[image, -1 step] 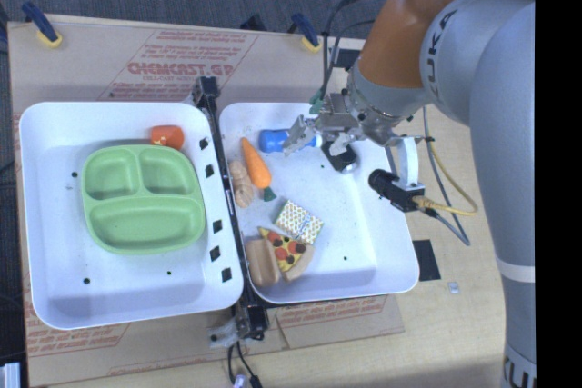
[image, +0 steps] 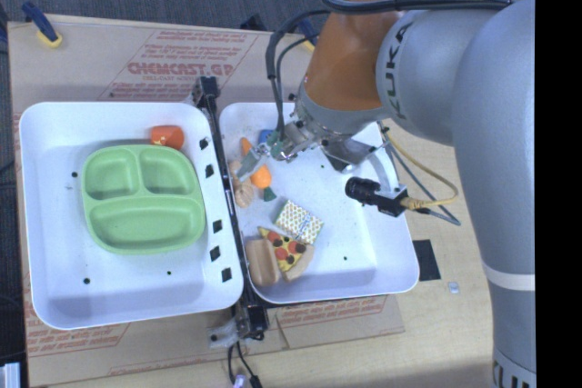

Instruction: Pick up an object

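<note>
Several small toy foods lie crowded in the right shallow white plastic bin (image: 386, 273), along the wall it shares with the left bin (image: 55, 304). The metal two-finger gripper (image: 289, 145) hangs low over the far end of that cluster, just beside an orange carrot-like piece (image: 261, 178) and a tan piece (image: 244, 166). Whether the fingers are wide or narrow, I cannot tell. With pieces packed so tightly against the wall, a closing grip could likely pinch two at once, or knock one aside and come up bare. A checkered cracker-like square (image: 298, 220) and a pizza slice toy (image: 289, 252) lie nearer the front, well apart from the gripper.
</note>
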`<state>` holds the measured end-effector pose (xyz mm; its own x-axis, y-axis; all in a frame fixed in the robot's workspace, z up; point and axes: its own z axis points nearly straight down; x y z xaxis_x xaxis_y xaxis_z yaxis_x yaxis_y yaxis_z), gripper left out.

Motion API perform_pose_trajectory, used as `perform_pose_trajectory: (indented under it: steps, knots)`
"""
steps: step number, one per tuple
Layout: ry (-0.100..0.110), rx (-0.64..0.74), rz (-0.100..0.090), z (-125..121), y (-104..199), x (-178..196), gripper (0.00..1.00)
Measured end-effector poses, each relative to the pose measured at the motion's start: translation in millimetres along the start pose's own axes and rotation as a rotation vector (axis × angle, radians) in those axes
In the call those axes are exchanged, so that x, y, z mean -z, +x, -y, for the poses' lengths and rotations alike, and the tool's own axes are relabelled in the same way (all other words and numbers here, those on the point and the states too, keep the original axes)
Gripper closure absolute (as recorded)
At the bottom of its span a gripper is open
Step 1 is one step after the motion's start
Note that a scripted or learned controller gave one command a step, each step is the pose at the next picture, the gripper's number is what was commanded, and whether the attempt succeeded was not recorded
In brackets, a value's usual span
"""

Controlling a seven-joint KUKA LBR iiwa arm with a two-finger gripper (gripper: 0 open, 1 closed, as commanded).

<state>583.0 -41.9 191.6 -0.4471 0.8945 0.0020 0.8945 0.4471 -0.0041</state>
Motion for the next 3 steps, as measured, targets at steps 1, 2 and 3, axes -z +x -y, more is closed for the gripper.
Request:
perform_pose_trajectory:
  steps: [1, 2, 3]
  knots:
    - [0.0, 0.0, 0.0, 0.2, -0.4, 0.1, 0.0]
    - [0.0, 0.0, 0.0, 0.2, -0.4, 0.1, 0.0]
    - [0.0, 0.0, 0.0, 0.2, -0.4, 0.1, 0.0]
